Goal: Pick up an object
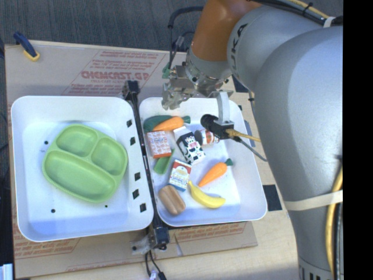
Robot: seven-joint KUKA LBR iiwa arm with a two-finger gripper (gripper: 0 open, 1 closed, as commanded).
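Toy food items are seen heaped in the right bin (250, 206): two carrots (213, 172), a banana (205, 196), a bread roll (172, 199), and small cartons (158, 143). The hand (173, 98) is held above that bin's far edge, nothing seen between its fingers; how far open it is cannot be told. A green divided plate (85, 161) is seen in the left bin (23, 174).
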